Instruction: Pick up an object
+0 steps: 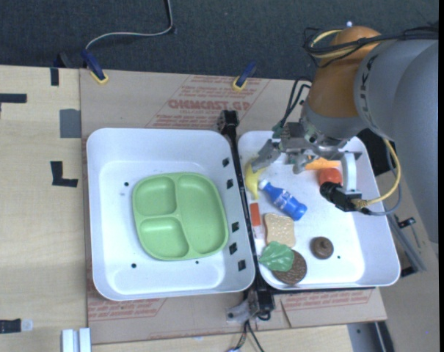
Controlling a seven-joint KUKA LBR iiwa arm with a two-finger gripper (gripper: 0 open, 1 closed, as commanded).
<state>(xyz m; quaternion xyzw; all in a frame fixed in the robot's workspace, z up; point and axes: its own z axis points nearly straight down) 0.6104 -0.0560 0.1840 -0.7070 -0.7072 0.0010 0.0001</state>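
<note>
**Camera view: arm over the right bin, items clustered at its left side**

Camera view, slanted down on two white bins side by side. Left bin (104, 196) holding one green divided plate (180, 215), bare floor all round it. Right bin (368, 248) crowded along its left wall; open floor toward the right and near rim.

Gripper (286, 152) low over the far left part of the right bin, fingers spread apart, nothing seen between them. Yellow banana-like piece (251, 180) just below and left of the fingertips; blue bottle (283, 199) near, a little further toward the viewer.

Count in right bin: one blue bottle, one yellow piece, one orange item (329, 174) beside the wrist, one bread slice (279, 229), one green leaf (276, 256) overlapping one dark round cookie (295, 269), one small brown round item (322, 247) standing apart.
</note>
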